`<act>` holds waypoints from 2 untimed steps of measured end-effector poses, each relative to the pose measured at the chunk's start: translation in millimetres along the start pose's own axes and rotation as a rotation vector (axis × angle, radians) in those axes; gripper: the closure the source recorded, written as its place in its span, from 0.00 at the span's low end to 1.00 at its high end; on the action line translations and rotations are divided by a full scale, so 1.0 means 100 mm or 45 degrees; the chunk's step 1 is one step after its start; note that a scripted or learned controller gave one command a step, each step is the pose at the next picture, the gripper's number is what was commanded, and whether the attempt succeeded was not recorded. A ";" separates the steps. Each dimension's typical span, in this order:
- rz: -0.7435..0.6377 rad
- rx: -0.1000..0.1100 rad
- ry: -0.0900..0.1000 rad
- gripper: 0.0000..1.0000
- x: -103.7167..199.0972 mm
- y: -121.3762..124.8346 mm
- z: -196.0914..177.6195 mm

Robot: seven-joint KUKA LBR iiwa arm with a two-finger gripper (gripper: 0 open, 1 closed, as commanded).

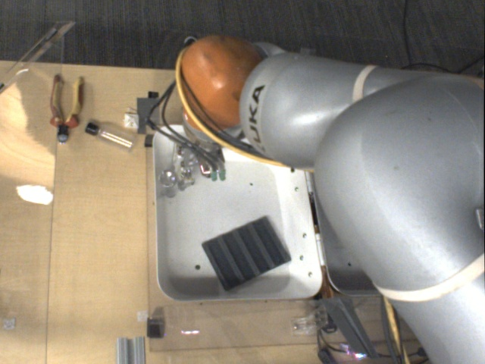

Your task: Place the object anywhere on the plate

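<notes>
A dark, ribbed rectangular plate (246, 252) lies tilted in the lower middle of the left white bin (174, 279). My gripper (182, 171) hangs over the bin's top left corner, well above and left of the plate. Its metal parts and a few small wires show below the orange wrist band (220, 78). The wrist and the arm's bulk hide much of the gripper. I cannot make out any object at the gripper or on the bin floor.
The grey arm (379, 173) covers the right bin except a sliver (345, 279). On the wooden bench to the left lie pliers (66, 101), a small clear tube (110, 133) and a white scrap (34, 195). A small black block (155, 326) sits below the bin.
</notes>
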State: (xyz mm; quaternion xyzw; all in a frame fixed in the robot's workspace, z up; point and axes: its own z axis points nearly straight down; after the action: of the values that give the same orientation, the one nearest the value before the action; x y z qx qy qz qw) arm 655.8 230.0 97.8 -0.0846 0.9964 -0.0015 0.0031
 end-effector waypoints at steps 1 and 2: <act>-0.507 -0.009 -0.010 1.00 -0.16 0.03 -1.21; -0.884 -0.011 -0.003 1.00 -0.14 0.03 -0.83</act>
State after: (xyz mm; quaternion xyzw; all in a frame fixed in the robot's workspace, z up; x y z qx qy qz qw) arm 668.8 236.0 180.8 -0.4185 0.9082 0.0017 0.0032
